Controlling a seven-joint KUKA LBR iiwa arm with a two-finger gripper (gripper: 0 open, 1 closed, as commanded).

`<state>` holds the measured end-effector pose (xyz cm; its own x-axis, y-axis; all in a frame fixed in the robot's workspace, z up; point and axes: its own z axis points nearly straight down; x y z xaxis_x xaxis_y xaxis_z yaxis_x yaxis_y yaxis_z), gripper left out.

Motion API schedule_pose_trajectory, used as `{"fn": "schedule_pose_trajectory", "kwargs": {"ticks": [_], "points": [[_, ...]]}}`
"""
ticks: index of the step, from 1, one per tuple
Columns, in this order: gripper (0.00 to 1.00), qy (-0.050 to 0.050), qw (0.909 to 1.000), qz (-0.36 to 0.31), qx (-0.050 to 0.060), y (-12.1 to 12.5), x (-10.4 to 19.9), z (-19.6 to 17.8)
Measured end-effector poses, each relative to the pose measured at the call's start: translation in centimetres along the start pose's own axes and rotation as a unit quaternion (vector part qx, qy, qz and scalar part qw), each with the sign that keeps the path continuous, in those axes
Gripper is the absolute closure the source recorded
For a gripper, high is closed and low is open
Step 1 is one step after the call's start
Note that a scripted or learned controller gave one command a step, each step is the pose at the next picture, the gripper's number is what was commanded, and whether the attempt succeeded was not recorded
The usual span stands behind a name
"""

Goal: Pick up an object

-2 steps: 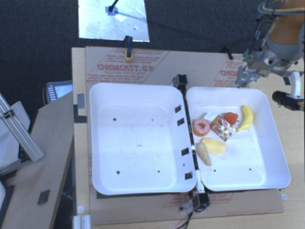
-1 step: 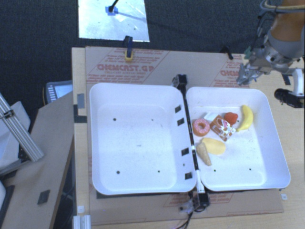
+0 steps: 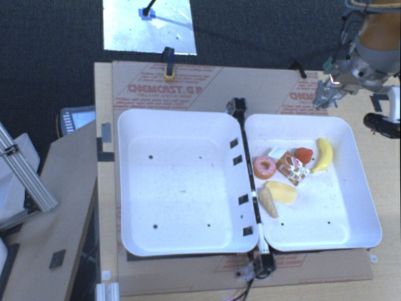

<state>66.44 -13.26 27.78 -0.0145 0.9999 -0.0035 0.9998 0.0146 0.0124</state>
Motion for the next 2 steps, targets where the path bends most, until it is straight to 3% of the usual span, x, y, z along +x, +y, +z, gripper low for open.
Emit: {"fn": "schedule_pose_trajectory", "kwargs": {"ticks": [2], "points": [[1.0,-0.001,1.0,-0.004,-0.003,0.2,0.0,-2.2]]}}
